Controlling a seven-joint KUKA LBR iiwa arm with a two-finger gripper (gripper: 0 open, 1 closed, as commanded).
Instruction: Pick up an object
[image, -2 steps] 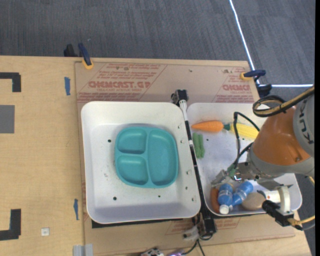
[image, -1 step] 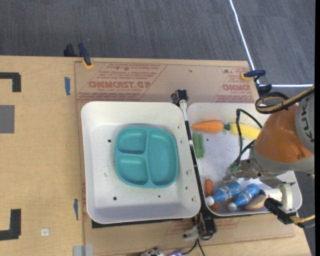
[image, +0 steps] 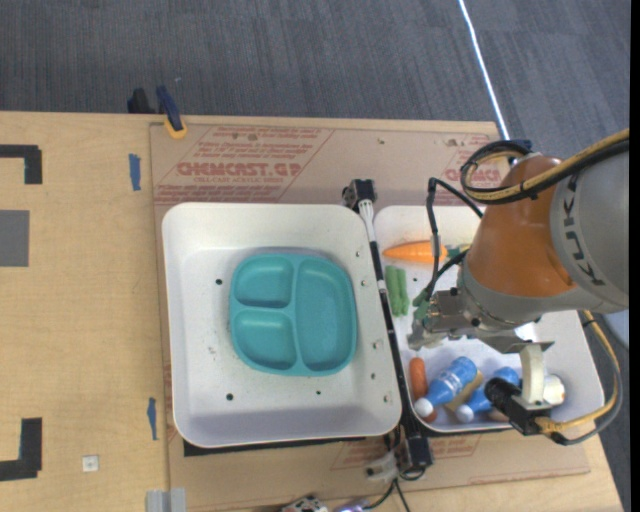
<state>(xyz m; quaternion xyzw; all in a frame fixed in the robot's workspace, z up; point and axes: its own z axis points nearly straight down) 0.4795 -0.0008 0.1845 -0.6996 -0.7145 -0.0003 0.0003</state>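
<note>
We saw a blue bottle (image: 452, 383) lying in the near part of the right bin (image: 590, 345), touching a small orange piece (image: 418, 375), with a carrot (image: 412, 253) and a green stick (image: 397, 290) farther back. The gripper (image: 445, 322) hung over this clutter; whether it was spread we could not tell. A descent there risked striking two items together, or nudging one against the wall. The left bin (image: 190, 300) held a teal tray (image: 294, 312).
</note>
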